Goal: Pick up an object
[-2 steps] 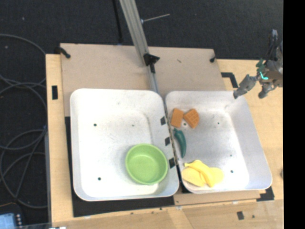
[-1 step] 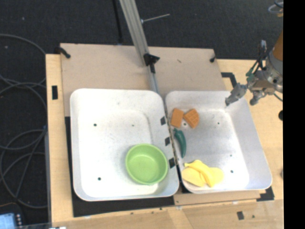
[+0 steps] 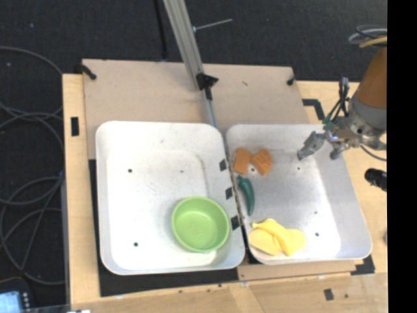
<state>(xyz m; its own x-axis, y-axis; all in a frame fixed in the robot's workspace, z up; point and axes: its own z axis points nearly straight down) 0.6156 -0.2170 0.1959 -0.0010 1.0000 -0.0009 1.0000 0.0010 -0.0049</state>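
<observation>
One green bowl (image 3: 200,223) in left bin (image 3: 130,149); right bin (image 3: 326,201) holds three items.

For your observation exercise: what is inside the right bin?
In the right bin: an orange piece, a teal object along the left wall, and a yellow item near the front. Whatever lies beneath them is covered.

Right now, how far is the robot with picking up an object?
Nothing looks done yet. The gripper is over the upper right part of the right bin, with nothing between its fingers. The orange object, the green object and the yellow object all lie in that bin, and the green bowl sits in the left bin. The whole pick is left.
</observation>
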